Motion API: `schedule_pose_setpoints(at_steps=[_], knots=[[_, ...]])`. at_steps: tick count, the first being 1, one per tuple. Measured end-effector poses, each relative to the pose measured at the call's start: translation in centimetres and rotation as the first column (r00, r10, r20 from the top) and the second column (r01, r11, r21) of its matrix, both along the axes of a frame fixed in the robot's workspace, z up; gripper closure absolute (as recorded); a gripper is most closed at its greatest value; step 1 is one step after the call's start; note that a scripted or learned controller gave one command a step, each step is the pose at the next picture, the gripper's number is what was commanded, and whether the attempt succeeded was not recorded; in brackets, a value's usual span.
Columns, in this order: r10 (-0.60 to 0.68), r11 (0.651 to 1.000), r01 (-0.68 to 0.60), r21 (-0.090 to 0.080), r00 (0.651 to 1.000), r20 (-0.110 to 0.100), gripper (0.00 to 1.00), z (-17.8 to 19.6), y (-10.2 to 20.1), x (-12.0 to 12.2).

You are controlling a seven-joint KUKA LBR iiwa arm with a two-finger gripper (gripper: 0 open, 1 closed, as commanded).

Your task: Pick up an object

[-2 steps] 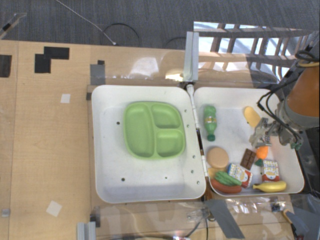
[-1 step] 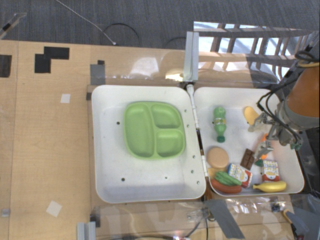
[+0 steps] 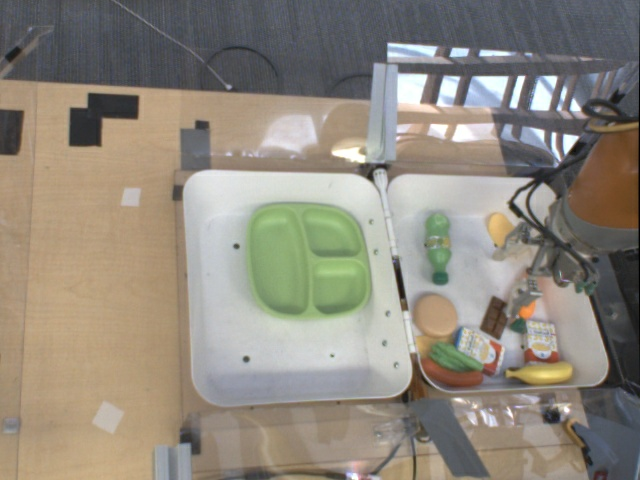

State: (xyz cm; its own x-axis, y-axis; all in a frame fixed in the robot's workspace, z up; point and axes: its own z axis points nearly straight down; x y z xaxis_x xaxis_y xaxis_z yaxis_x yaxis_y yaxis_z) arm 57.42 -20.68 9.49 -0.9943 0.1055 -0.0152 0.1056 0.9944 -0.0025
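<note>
The right bin (image 3: 590, 368) holds several toy foods. A green bottle (image 3: 437, 247) lies near its left wall and a yellow piece (image 3: 499, 227) at the back. Along the front are a round tan bun (image 3: 436, 315), a brown bar (image 3: 494, 317), a small printed carton (image 3: 478, 348), a red and green piece (image 3: 452, 366), a banana (image 3: 541, 373) and a white and red box (image 3: 540, 339). My gripper (image 3: 518, 268) hangs over the right half of this bin, between the yellow piece and the brown bar. It is open with nothing between its fingers.
The left bin (image 3: 220, 368) holds a green divided plate (image 3: 307, 259). A metal divider (image 3: 381, 118) and a railed frame (image 3: 500, 88) stand behind the bins. The grey arm with its orange band (image 3: 610, 183) covers the right bin's far right corner.
</note>
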Motion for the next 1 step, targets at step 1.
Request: schedule_pose_setpoints(at_steps=[1], knots=[[0.011, 1.0, -0.011, -0.002, 1.0, 0.012, 0.0, 0.04, 0.09, -1.56]])
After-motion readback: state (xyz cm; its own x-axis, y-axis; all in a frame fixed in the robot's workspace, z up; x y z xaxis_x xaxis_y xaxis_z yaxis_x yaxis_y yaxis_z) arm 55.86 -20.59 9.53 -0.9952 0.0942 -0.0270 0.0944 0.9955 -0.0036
